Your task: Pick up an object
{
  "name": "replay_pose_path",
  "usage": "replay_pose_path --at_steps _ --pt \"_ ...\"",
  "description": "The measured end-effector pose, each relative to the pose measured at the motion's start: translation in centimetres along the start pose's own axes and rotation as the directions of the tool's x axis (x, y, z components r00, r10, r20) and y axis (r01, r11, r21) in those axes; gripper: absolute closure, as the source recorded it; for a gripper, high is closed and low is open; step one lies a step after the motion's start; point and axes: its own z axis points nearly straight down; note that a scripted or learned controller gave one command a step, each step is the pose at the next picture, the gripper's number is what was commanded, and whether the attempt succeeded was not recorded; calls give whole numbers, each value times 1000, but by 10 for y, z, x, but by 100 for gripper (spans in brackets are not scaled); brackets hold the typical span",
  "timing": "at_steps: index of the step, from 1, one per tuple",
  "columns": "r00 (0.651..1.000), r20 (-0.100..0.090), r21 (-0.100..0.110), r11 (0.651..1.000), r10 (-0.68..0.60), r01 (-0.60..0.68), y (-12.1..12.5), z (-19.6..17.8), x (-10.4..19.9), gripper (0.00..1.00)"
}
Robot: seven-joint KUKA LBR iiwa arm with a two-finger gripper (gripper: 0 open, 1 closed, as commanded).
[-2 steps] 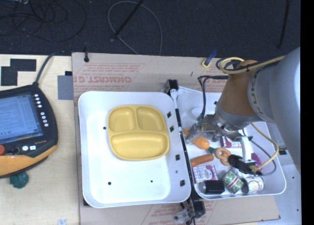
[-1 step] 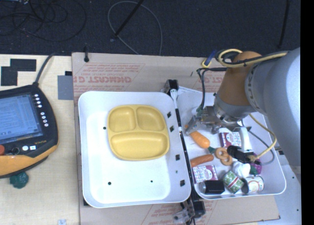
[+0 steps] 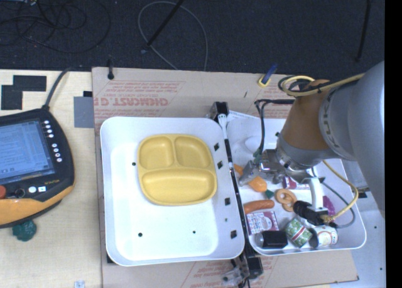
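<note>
The right bin (image 3: 358, 233) holds several small items. Among them are an orange piece (image 3: 258, 184), a red sausage (image 3: 259, 206), a brown ring (image 3: 286, 197), a red-and-white packet (image 3: 262, 222), a black block (image 3: 274, 239), a green can (image 3: 299, 233) and a white can (image 3: 326, 237). My gripper (image 3: 257, 170) is low in this bin near its left wall, just above the orange piece. The arm's wrist hides the bin's upper middle. I see nothing lifted by the gripper.
The left bin (image 3: 119, 218) holds a yellow divided plate (image 3: 176, 169). A divider with black clips (image 3: 227, 174) runs between the bins. A teach pendant (image 3: 28, 155) lies on the bench at far left. Cables loop behind the bins.
</note>
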Motion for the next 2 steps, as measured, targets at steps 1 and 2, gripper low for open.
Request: replay_pose_path --at_steps 1,2 --pt "1000 1 -2 1000 0 0 32 0 1 0" --pt "1000 0 0 1000 0 0 -6 0 -6 0"
